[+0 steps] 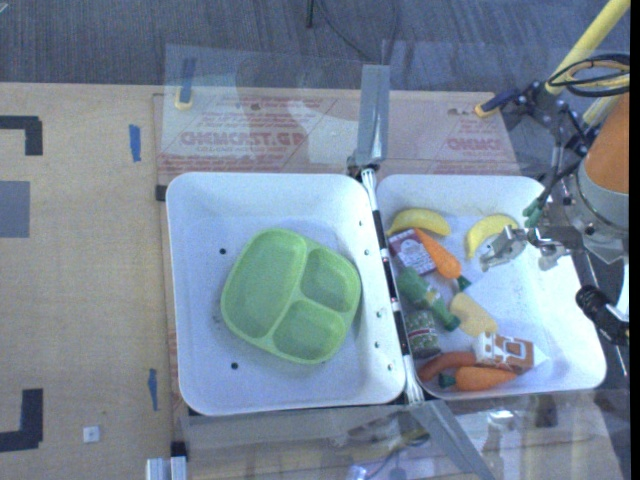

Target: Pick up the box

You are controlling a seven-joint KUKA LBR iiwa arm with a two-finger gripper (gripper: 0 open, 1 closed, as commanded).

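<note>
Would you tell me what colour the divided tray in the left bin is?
Light green; the divided tray shows plainly in the camera view.

I see a green divided plate (291, 296) lying in the left white bin (200, 218), tilted toward five o'clock. In the right bin (570, 368), two bananas (418, 220) sit near twelve o'clock. A carrot (440, 255) lies just below them, another carrot (484, 377) rests at six o'clock, and a green bottle (413, 290) lies along the nine o'clock wall.
</note>
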